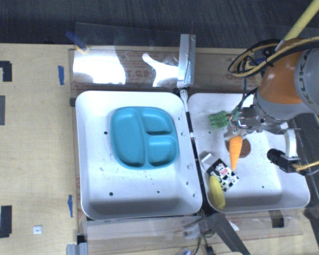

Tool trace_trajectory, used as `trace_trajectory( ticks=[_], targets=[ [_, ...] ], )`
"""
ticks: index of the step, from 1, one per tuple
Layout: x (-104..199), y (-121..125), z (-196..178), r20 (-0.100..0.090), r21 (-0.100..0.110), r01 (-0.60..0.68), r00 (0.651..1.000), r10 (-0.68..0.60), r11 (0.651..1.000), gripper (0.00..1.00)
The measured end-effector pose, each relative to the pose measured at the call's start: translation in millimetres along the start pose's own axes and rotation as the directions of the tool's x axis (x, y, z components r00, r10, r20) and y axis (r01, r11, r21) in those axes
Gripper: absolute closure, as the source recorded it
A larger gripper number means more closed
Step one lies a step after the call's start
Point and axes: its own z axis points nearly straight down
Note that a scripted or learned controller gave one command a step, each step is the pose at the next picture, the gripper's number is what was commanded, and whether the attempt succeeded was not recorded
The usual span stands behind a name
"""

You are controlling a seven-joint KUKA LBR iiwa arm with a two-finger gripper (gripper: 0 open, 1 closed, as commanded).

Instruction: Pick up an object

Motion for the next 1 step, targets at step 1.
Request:
trace_trajectory(
  ticks=[1],
  targets=[
    [-0.4,1.0,-10.9,0.001,-0.003,0.001,1.0,-0.001,1.0,1.0]
  ],
)
